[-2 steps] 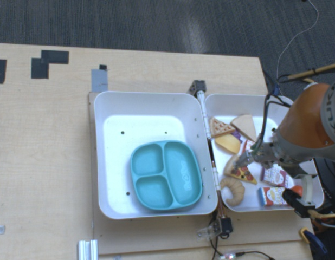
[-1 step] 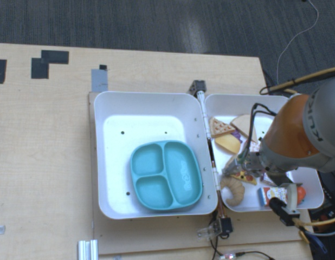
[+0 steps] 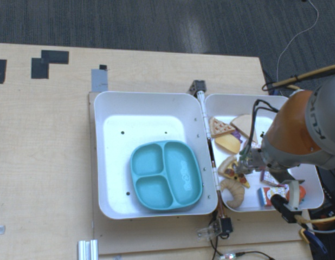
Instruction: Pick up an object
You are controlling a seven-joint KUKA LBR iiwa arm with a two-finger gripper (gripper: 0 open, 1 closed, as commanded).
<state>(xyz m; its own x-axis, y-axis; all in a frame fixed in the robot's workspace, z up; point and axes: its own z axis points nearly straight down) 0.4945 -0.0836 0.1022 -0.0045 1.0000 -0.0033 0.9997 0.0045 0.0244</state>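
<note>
Objects for picking lie crowded in the right-hand white bin (image 3: 317, 198): a slice of toy pizza (image 3: 221, 128) near the bin's far left corner, a yellow wedge like cheese (image 3: 229, 143) just below it, a pale round flat piece (image 3: 244, 124) beside them toward the far side, a tan lumpy item (image 3: 233, 191) near the bin's near left corner, and a small multicoloured piece (image 3: 230, 169) just above that tan one. Toward the near right of the same bin sit a small blue and white packet (image 3: 266, 195) and something red and white (image 3: 296, 193), partly hidden by the arm. The arm (image 3: 297, 131), grey with its orange band, comes in from the right and hangs over the middle of this bin, with the gripper (image 3: 244, 164) low among the items, next to the multicoloured piece and the yellow wedge. Whether its grip is wide, narrow or closed on anything cannot be told, since the wrist and cabling cover that spot. The left-hand white bin (image 3: 110, 112) touches the right one along a shared edge and holds a teal divided plate (image 3: 166, 174) with three compartments, lying in its near half. Both bins rest on a pale wooden surface (image 3: 43, 161), which carries a few dark tape marks (image 3: 48, 63) near its far left.
</note>
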